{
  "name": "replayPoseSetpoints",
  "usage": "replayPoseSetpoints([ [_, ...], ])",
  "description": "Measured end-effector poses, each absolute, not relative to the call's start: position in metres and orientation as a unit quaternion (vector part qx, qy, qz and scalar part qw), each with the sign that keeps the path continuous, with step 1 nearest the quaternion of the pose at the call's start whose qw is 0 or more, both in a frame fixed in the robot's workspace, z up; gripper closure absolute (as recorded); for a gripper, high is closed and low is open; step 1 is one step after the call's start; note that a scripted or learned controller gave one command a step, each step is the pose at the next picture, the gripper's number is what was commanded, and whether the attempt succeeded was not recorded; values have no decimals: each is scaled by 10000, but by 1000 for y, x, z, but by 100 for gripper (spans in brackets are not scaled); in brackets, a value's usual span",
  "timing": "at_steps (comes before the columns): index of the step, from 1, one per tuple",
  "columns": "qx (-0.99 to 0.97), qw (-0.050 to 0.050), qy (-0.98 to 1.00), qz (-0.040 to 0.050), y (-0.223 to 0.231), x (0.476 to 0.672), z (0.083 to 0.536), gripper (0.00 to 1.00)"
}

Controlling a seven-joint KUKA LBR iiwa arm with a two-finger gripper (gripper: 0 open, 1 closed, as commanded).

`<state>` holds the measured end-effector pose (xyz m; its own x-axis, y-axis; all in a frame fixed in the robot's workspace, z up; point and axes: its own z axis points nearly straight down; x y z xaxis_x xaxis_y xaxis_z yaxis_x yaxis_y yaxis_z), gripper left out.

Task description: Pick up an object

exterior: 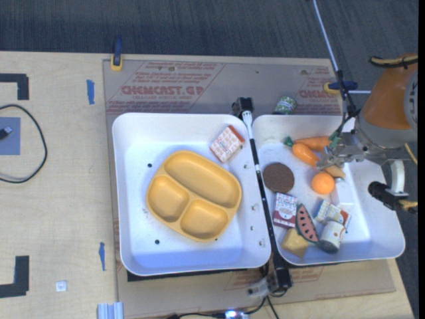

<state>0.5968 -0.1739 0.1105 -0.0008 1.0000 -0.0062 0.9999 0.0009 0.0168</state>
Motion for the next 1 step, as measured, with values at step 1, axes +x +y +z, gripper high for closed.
replayPoseSetpoints([
  [1,7064,5,7078,8,-100,587,175,100],
])
